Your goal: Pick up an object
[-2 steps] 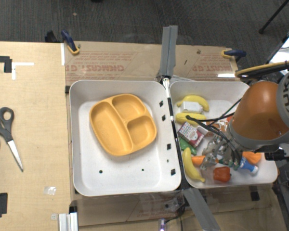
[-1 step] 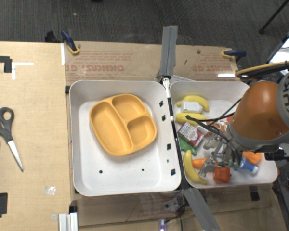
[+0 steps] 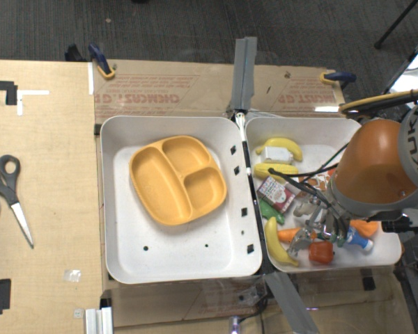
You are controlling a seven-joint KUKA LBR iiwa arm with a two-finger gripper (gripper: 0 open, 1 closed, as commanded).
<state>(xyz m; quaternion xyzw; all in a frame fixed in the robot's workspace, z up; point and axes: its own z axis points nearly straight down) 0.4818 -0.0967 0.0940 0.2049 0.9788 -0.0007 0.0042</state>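
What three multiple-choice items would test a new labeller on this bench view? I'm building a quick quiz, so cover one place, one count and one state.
1. Where does the yellow divided plate lie?
A. left bin
B. right bin
C. on the bench

2. How many compartments does the plate have?
A. two
B. three
C. four

3. Where is the claw?
A. down in the right bin
B. above the left bin
C. over the scissors

Answers: 1 A, the plate rests alone on that bin's floor. 2 B, ridges split it in three. 3 A, it sits low among the bananas and packets.
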